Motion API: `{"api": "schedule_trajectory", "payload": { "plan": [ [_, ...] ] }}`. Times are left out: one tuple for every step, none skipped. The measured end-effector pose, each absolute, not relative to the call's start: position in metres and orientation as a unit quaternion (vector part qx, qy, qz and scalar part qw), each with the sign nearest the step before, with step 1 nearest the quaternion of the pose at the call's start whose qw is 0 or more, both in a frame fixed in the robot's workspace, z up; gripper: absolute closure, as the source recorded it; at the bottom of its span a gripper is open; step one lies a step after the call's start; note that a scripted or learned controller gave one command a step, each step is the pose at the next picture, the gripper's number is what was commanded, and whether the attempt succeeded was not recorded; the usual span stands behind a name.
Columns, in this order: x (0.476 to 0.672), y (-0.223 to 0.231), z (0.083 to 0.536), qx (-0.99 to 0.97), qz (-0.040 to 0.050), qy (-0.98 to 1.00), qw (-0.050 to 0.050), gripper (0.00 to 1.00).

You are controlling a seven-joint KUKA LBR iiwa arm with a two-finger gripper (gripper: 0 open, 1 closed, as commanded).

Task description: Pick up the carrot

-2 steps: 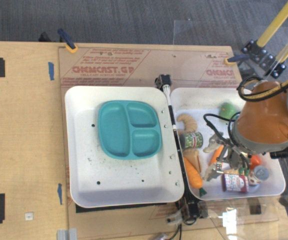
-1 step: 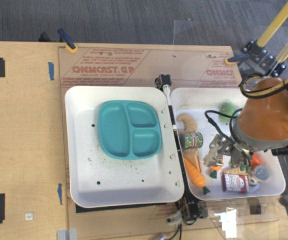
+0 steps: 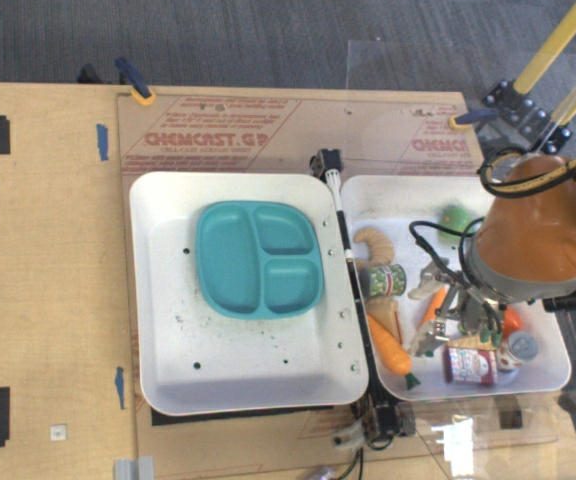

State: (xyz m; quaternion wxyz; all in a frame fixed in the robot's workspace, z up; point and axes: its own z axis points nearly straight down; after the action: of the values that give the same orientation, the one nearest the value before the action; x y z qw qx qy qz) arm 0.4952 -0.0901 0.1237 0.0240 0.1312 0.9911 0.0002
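Carrot (image 3: 389,346), orange, tapered, lying diagonally.

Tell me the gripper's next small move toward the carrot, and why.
Probably shift the gripper toward the left bin and slightly toward the near edge, then lower. The carrot lies loose on the floor of the right bin, near the divider, pointing at the near edge, while the gripper hangs to its right, above a small jar and other clutter.

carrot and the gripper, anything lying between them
In the camera view, only a narrow strip of bare white bin floor separates the carrot from the gripper. The small can sits above that gap, not in it.
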Motion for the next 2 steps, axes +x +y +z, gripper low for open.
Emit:
{"api": "schedule_trajectory", "payload": {
  "plan": [
    [0.502, -0.117, 0.091, 0.239, 0.003, 0.971, 0.006, 0.0],
    [0.486, -0.107, 0.091, 0.33, 0.0003, 0.944, 0.011, 0.0]
  ]
}}
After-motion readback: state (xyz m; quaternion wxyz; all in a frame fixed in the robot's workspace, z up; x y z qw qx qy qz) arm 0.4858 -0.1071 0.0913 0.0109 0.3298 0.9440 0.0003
